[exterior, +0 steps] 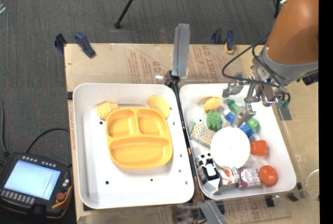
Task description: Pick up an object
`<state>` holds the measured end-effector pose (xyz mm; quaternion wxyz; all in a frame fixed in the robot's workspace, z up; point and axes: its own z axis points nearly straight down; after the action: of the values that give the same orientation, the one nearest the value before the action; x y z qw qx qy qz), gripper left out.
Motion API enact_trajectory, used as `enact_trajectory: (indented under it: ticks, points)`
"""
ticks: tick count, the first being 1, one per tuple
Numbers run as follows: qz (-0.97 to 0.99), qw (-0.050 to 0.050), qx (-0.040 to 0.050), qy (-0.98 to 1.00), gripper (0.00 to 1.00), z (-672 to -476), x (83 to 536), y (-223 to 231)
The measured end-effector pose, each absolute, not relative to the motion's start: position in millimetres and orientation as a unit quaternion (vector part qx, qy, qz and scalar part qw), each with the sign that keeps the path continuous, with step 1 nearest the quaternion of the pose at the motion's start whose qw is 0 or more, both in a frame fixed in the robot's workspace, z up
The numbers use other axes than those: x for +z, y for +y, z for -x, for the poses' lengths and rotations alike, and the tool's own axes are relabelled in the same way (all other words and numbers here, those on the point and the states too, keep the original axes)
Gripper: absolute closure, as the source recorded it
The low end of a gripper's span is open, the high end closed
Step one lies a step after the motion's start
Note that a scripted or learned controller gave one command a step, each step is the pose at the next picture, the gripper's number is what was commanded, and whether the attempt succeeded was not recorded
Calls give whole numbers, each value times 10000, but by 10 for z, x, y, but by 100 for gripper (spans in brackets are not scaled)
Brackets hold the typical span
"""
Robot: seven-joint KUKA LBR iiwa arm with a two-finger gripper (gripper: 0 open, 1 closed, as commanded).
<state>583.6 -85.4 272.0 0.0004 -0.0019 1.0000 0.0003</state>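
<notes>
- Single fixed camera, mounted above the table (130,64), angled downward.
- Moderate range: both bins framed, left bin (86,165) and right bin (286,158).
- Arm (294,30) enters from 3 o'clock.

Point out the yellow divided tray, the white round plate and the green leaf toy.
yellow divided tray (139,140): camera view, its lower compartment.
white round plate (230,147): camera view, its centre.
green leaf toy (214,120): camera view, its middle.
</notes>
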Motion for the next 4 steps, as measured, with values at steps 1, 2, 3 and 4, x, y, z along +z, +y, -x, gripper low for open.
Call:
enact_trajectory:
  ticks: [1, 2, 3, 4]
  points:
    - [346, -67, 21, 9994, 0, -5793, 1490, -1088]
    - [1138, 76, -6, 9935, 0, -6392, 995, -1170]
    - [1240, 109, -13, 9922, 0, -5943, 991, -1457]
    - [1919, 113, -16, 9814, 0, -6336, 997, -2081]
